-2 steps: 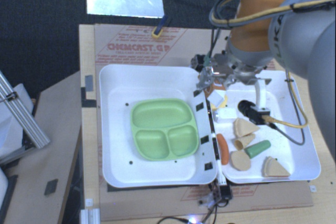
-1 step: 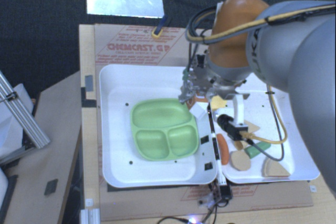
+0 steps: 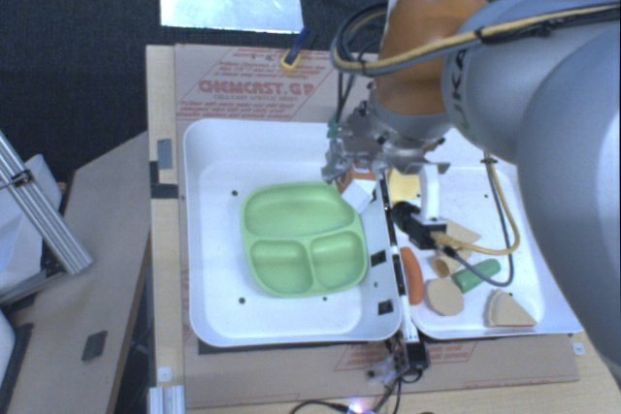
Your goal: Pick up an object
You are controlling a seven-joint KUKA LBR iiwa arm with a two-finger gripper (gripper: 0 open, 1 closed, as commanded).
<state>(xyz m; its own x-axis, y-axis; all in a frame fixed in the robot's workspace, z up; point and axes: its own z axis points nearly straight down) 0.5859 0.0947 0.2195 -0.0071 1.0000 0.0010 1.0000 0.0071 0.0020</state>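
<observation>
My gripper (image 3: 347, 177) hangs low over the right part of the left bin (image 3: 213, 208), close to the divider between the bins. It is just above the far right corner of a green divided plate (image 3: 301, 239) that lies flat in that bin. A small white piece (image 3: 357, 198) sits right under the gripper at the plate's corner; I cannot tell whether it is held. The arm's bulk hides the far part of the right bin (image 3: 529, 238).
The right bin holds a red-orange sausage shape (image 3: 412, 274), a tan disc (image 3: 446, 298), a green cylinder (image 3: 475, 274), a tan wedge (image 3: 509, 310), a tan slice (image 3: 458, 235) and a yellow piece (image 3: 404, 185). Cardboard (image 3: 252, 87) lies under the bins.
</observation>
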